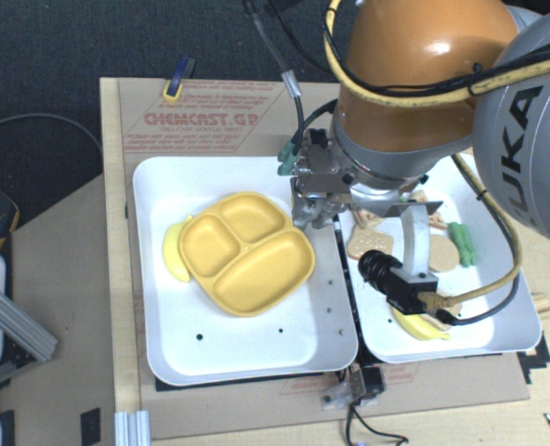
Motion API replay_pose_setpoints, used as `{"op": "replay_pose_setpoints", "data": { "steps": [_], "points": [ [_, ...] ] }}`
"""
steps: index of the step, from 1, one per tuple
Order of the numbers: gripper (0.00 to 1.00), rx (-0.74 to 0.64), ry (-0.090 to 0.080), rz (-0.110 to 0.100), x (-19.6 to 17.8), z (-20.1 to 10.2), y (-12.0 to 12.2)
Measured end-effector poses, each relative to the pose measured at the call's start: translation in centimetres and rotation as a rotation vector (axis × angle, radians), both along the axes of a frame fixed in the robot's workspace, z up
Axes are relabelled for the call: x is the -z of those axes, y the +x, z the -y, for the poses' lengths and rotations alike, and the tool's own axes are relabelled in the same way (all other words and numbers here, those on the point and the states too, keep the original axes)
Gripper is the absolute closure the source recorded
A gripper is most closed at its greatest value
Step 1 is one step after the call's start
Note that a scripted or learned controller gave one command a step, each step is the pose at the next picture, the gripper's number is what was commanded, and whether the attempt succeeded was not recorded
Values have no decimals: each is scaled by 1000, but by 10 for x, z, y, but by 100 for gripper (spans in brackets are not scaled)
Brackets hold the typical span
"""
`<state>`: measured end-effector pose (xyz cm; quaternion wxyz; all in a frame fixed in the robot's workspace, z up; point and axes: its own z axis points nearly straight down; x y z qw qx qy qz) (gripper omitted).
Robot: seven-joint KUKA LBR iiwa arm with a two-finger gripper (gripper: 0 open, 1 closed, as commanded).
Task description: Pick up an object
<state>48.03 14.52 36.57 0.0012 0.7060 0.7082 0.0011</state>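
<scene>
Arm (414, 54) blocked most of the right bin (484, 342); the bin's far half was hidden under the orange band and wrist. The things there showed only in part: a tan piece (368, 242) cut off by the wrist, a green piece (461, 244) by the far side, and a banana (424, 328) at the near side, half covered by robot parts. Other bits near the tan piece were too small to name. Hand (314, 210) sat low over the divider between the bins, just beside the plate's far right rim. Contact was unclear, and whether the hand was wide or narrow couldn't be told, dark metal against shadow. Plate (247, 254), yellow with three sections, lay flat and face up in the left bin (256, 356), toward its middle and right. The big section faced the near right corner and the two small sections faced far left. The big section's long axis ran on a slant, from near left up to far right. A pale yellow scrap (172, 249) poked out from under the plate's left edge, mostly hidden, shape not clear. The bins rested on the desk (117, 249).
</scene>
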Motion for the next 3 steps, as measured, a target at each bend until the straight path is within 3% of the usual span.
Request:
{"op": "replay_pose_setpoints", "data": {
  "steps": [3],
  "points": [
    [100,-3,-1,5,-30,-2,1]
  ]
}}
